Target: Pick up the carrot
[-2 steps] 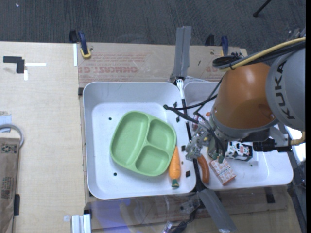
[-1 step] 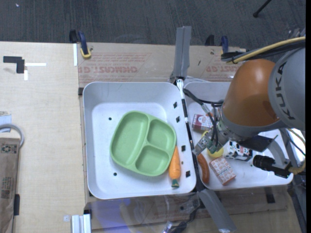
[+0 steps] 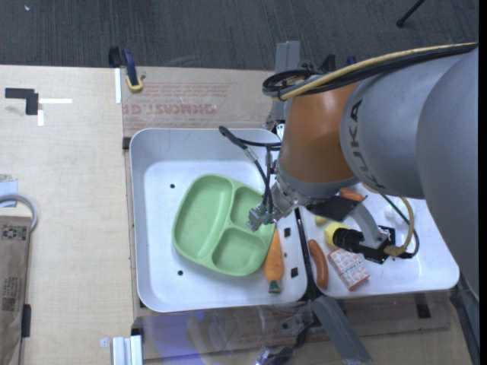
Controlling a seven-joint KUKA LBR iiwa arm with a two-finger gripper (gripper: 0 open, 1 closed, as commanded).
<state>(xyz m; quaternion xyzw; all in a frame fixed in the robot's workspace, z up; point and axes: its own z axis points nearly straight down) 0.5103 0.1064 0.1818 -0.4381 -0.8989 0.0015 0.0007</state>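
From the one camera above the bench, the grey arm [image 3: 411, 120] with its orange band reaches in from the right and hangs over the seam between the two white bins. The gripper [image 3: 260, 217] sits low over the right edge of the green divided plate [image 3: 209, 226] in the left bin [image 3: 152, 226]; it is small and partly hidden under the wrist, so I cannot tell its state.

The carrot [image 3: 274, 258] lies in the left bin, just beside the plate's lower right rim and below the gripper, its green end toward the bin's near wall. Nothing seems to lift it.

In the right bin [image 3: 426, 276] lie a sausage [image 3: 317, 263], a small patterned box [image 3: 348, 268] and a yellow thing [image 3: 332, 234], partly hidden by black cabling.
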